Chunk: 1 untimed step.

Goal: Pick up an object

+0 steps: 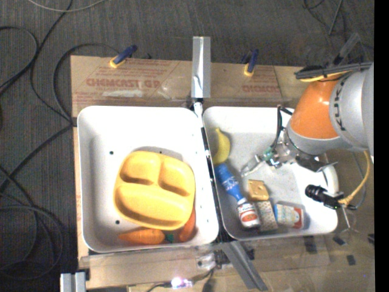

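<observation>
A: Camera view: the gripper (262, 160) hangs over the right bin (255, 117), fingers slightly parted, nothing between them. The square cracker (258, 190) lies just below it, beside the blue bottle (228, 181).

B: Recommended approach: the operator's program should descend straight onto the cracker, jaws spanning its flat edges (the small jar (247, 214) and carton (289, 215) crowd the lower wall).

A: Open floor lies above; the yellow fruit (222, 146) hugs the left wall.

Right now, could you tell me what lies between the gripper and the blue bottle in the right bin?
In the camera view, bare white bin floor separates the gripper from the blue bottle. The cracker sits just below that line.
</observation>
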Tool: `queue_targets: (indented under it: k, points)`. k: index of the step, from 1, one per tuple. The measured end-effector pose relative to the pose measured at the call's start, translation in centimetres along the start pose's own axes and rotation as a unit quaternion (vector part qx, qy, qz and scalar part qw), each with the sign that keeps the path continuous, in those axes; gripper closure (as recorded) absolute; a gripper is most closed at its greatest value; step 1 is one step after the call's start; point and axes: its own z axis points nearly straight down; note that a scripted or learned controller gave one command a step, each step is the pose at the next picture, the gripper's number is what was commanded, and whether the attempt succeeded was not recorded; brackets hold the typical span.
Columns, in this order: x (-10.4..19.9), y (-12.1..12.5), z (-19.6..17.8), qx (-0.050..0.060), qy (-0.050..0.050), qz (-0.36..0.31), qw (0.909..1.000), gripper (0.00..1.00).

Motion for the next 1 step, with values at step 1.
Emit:
queue_targets:
  k: [1]
  points:
    - [0.00,0.00,-0.70,0.001,0.001,0.000,1.0000,1.00]
